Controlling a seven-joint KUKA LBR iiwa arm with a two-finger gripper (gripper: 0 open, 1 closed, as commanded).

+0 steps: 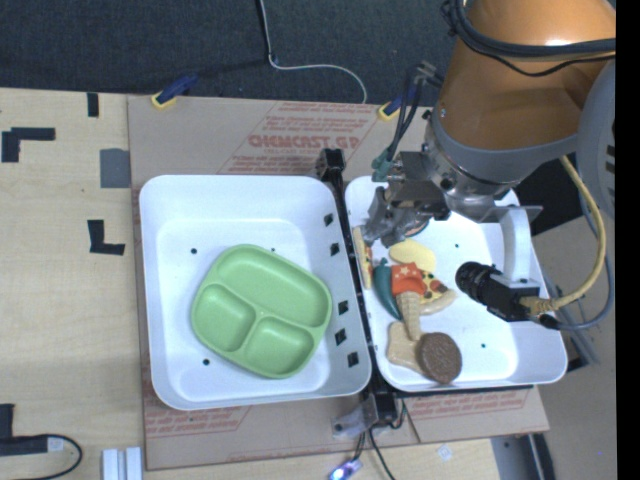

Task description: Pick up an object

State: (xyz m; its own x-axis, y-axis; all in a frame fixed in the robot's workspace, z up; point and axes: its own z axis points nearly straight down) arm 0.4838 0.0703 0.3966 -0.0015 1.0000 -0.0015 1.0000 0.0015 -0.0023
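Right bin (pixel 497 360), tool (pixel 386 230) at left edge

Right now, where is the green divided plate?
In the camera view, the green plate lies flat in the left bin, toward its near edge, across from the toy food in the right bin.

The left bin (pixel 160 208) and the right bin (pixel 525 368) are coloured plain white. A pale green plate (pixel 262 310) is shown in the left bin. In the right bin a dark brown disc (pixel 438 357) is seen at 6 o'clock, a tan piece (pixel 402 347) at 7, and a teal piece (pixel 384 286), a red piece (pixel 408 282) and a pale yellow piece (pixel 415 258) toward 9.
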